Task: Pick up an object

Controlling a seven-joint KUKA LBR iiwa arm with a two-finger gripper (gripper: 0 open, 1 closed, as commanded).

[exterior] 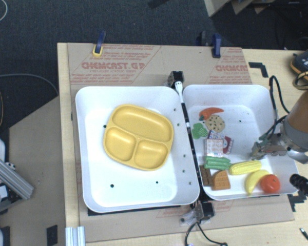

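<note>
Two shallow white bins side by side. Left bin (92, 178): one yellow three-compartment plastic plate (137, 136). Right bin (236, 94): about ten toy foods, including one corn cob (245, 167), one banana (254, 180), one tomato (270, 183). Two-finger gripper (263, 150) low above the corn, holding nothing.

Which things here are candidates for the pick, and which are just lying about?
Job in hand:
gripper, in the right bin
toy corn
banana
tomato
cookie
green bean pod
small carton

Lying about:
yellow divided plate in the left bin
clamps on the bench edge
cables at the front
</note>
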